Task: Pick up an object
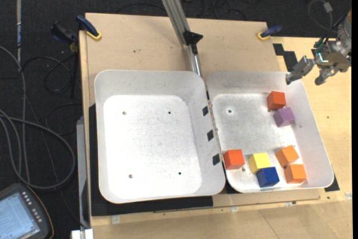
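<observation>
Gripper: I see my gripper (311,73) at the right edge of the view, above the far right corner of the right bin; its two fingers are spread apart with nothing between them.
Gripper position: it hangs over the bin's rim and the bare bench, well apart from every block.
Right bin: the right bin (246,106) holds all seven blocks I can pick from.
Nearest blocks: an orange-red block (276,101) lies closest to my gripper, near the bin's far right side, and a purple block (285,116) sits just beside it on the near side, almost touching.
Near-edge cluster: a yellow block (259,162) and a blue block (268,176) touch each other, with a red-orange block (234,158) just to their left by the bin's left wall.
Right corner pair: an orange block (287,155) and another orange block (295,173) sit close together near the right wall, just beside the blue one.
Crowding: the near-edge blocks stand tight against one another and against the rim, so I see little free room around them; the orange-red and purple pair has open floor to its left.
Left bin: the left bin (151,137) lies against the right one.
Surroundings: a metal pole (170,0) slants in from the top and ends between the bins, and yellow-tipped clamps (89,28) grip the bench's far corners.
</observation>
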Robot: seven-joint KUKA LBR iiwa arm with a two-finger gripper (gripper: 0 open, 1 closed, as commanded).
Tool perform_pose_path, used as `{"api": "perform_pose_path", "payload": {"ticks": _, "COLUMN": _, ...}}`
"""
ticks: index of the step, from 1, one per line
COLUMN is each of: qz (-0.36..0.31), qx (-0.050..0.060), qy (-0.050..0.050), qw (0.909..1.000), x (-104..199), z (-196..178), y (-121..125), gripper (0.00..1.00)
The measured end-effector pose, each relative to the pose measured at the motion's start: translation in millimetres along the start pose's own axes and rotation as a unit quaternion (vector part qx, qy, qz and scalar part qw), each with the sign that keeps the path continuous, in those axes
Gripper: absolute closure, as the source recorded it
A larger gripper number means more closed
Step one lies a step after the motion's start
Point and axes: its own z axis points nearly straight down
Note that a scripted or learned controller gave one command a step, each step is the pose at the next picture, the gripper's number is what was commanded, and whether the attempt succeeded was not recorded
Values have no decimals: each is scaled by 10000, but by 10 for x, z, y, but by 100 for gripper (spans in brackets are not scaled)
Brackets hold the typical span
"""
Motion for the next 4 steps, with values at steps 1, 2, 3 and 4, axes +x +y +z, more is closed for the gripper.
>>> {"api": "perform_pose_path", "payload": {"ticks": 1, "qz": -9, "qx": -18, "qy": -9, "qw": 10000, "x": 3, "z": -25, "y": 7, "gripper": 0}}
{"api": "perform_pose_path", "payload": {"ticks": 2, "qz": 9, "qx": 11, "qy": 1, "qw": 10000, "x": 4, "z": 620, "y": -12, "gripper": 0}}
{"api": "perform_pose_path", "payload": {"ticks": 3, "qz": 7, "qx": 9, "qy": 1, "qw": 10000, "x": 13, "z": 1259, "y": 19, "gripper": 0}}
{"api": "perform_pose_path", "payload": {"ticks": 4, "qz": 8, "qx": -89, "qy": -30, "qw": 10000, "x": -45, "z": 1649, "y": 93, "gripper": 0}}
